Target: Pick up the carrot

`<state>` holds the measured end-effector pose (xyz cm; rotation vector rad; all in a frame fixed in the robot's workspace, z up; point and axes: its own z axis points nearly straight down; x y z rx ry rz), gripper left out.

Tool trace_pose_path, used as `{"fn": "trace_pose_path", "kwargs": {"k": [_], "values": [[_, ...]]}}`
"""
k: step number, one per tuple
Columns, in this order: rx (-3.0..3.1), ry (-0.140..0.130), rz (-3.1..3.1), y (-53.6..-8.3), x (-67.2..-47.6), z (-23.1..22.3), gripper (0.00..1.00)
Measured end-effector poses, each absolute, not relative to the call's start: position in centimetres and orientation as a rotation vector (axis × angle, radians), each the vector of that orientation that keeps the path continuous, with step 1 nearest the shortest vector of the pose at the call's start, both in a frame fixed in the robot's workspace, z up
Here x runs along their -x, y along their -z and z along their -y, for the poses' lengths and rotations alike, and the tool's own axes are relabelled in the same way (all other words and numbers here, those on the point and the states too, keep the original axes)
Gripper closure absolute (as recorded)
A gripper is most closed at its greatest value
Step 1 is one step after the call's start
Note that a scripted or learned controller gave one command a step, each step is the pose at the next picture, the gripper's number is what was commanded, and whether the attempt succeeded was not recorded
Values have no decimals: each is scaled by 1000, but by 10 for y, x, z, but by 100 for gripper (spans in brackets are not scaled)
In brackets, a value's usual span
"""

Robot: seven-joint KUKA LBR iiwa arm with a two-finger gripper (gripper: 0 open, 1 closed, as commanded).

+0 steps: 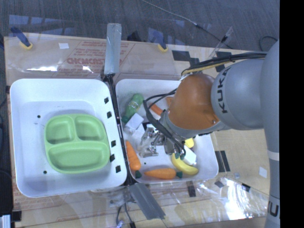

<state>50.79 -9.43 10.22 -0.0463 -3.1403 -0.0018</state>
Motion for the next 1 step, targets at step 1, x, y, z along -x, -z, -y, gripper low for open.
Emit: {"fn": "trace_pose_path", "kwargs": {"k": [1], "values": [[731,2,3054,-92,-477,163,100]]}}
